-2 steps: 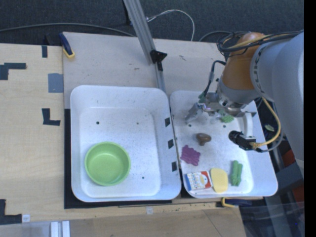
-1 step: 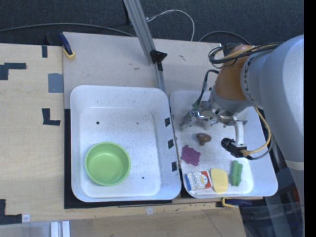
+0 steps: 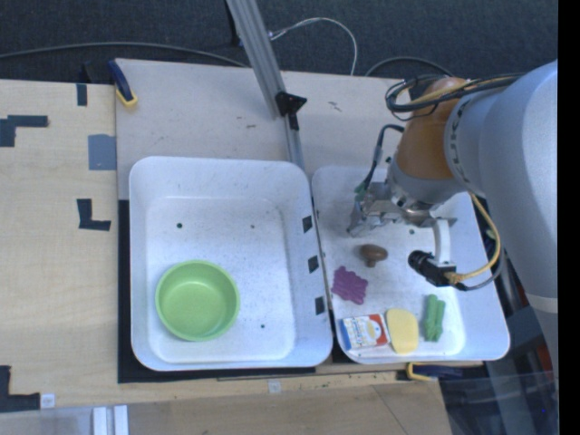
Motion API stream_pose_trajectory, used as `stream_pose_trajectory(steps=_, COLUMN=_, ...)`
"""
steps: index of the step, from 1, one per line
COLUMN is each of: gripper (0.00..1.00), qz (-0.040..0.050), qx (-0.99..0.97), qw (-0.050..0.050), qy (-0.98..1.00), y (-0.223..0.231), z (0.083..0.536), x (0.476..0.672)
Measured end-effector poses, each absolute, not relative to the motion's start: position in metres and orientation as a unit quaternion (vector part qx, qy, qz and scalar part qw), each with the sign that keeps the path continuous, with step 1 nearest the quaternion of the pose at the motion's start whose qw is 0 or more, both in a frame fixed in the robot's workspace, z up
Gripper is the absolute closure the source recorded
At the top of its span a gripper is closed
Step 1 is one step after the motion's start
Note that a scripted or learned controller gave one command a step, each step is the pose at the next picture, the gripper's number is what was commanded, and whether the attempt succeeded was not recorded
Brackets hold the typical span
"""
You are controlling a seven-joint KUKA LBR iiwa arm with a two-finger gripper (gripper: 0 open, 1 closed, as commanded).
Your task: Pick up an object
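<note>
From my station I see the gripper (image 3: 370, 227) hanging over the right bin (image 3: 480, 333), just above and a touch left of a small brown object (image 3: 372, 254) lying on the bin floor. That brown piece looks to me like the likeliest target. Whether the fingers are apart or together I cannot tell; they are dark and blurred against the wrist hardware.

The other candidates sit nearer the front edge: a purple piece (image 3: 350, 285) just below the brown one, then a red-and-white packet (image 3: 362, 332), a yellow block (image 3: 402, 330) touching it, and a green piece (image 3: 434, 317) beside that. The left bin (image 3: 217, 175) carries a green bowl (image 3: 197, 299).

My worry is the offset (slight, but it matters with something this small and rounded). If the arm descends where it hangs, I judge one finger could land on top of the brown object or nudge it sideways toward the purple piece, and the closing would catch nothing. A loose yellow cable (image 3: 476, 275) near the wrist could also snag.
</note>
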State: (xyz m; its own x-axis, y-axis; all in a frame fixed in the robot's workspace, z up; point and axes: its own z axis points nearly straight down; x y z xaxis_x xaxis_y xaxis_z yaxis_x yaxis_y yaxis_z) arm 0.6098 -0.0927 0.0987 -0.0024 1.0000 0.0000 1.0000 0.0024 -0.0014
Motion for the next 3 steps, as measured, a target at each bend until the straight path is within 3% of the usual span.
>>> stream_pose_trajectory(steps=1, gripper=1.0, qz=-0.0009, qx=-0.707, qw=-0.002, qy=-0.707, y=-0.1, z=0.154, x=0.604)
stream_pose_trajectory(steps=3, gripper=1.0, qz=-0.0008, qx=-0.707, qw=-0.001, qy=-0.708, y=-0.1, z=0.251, x=0.613)
